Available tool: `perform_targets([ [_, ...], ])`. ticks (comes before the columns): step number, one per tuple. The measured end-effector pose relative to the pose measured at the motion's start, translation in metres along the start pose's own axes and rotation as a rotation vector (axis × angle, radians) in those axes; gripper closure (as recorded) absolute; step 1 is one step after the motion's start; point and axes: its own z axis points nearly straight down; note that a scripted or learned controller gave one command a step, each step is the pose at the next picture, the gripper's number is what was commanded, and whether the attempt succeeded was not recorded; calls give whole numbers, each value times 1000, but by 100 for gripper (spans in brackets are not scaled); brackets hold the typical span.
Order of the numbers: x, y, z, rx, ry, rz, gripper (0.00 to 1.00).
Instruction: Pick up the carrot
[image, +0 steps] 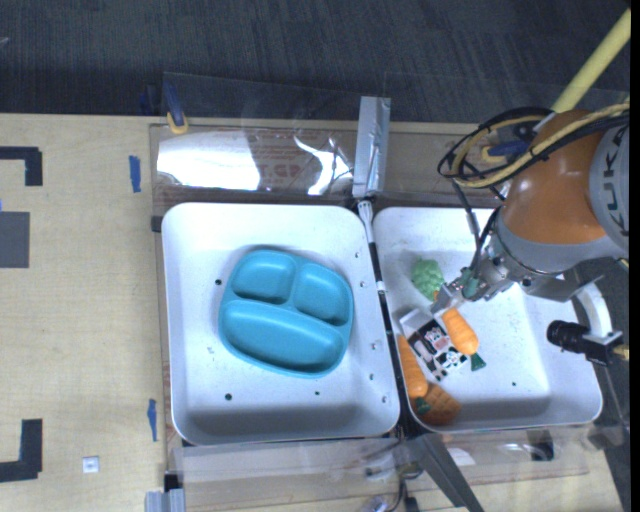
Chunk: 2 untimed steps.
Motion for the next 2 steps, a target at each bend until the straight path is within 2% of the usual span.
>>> perform_targets([
  [1,26,-4,-74,-7,-5,-135,100],
  [2,32,-2,-41,0,0,-210,100],
])
